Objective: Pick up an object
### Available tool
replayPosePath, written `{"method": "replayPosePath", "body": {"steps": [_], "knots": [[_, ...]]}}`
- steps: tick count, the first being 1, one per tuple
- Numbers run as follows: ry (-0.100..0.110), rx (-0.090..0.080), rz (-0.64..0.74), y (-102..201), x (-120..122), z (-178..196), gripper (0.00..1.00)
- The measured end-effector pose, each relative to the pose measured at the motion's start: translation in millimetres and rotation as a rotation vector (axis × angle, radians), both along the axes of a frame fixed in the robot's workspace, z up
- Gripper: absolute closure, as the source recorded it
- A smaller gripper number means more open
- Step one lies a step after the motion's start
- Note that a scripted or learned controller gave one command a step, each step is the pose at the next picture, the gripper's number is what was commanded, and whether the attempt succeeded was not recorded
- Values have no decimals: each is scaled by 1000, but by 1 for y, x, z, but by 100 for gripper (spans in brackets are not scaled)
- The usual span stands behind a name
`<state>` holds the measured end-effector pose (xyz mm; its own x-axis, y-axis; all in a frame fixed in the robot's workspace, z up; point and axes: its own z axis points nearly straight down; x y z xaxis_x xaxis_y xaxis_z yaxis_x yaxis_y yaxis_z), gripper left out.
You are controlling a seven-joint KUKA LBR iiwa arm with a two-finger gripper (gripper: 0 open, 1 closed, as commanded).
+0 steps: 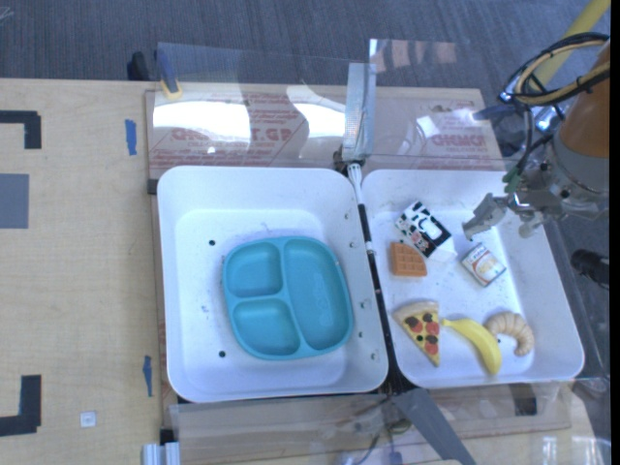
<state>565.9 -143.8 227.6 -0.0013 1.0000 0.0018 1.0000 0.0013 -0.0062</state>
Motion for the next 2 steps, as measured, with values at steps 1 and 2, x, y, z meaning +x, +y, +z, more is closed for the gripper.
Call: {"method": "replayPosePath", "body": {"steps": [1, 2], "knots": [[9, 0, -62, -48, 8, -95, 0], [-8, 0, -143, -48, 6, -142, 0]]}}
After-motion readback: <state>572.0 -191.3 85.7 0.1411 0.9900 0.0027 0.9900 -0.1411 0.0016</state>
